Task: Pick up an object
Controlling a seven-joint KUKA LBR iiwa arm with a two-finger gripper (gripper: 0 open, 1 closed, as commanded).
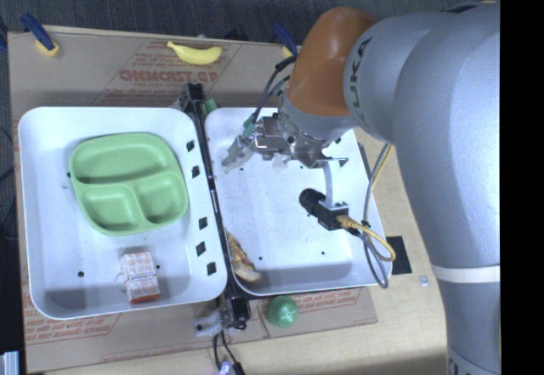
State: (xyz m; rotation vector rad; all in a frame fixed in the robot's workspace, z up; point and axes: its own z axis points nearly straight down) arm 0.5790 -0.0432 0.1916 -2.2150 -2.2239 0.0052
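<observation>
End effector (240,150) is seen low over right bin (280,267), near its upper left; grip state cannot be told. Green tray (127,182) lies in left bin (42,195).

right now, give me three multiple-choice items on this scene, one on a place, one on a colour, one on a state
1. Where does the divided plate lie?
A. in the left bin
B. in the right bin
C. on the floor

2. What colour is the ball on the cardboard below the right bin?
A. red
B. green
C. blue

3. What is the state of the pincer?
A. carrying the banana
B. carrying the ball
C. over the right bin's upper left, nothing visibly held

Answers:
1 A, the plate sits within the left bin's walls.
2 B, the ball is plainly green.
3 C, the banana lies on the cardboard above the bins and the ball below them, both apart from the pincer.
</observation>
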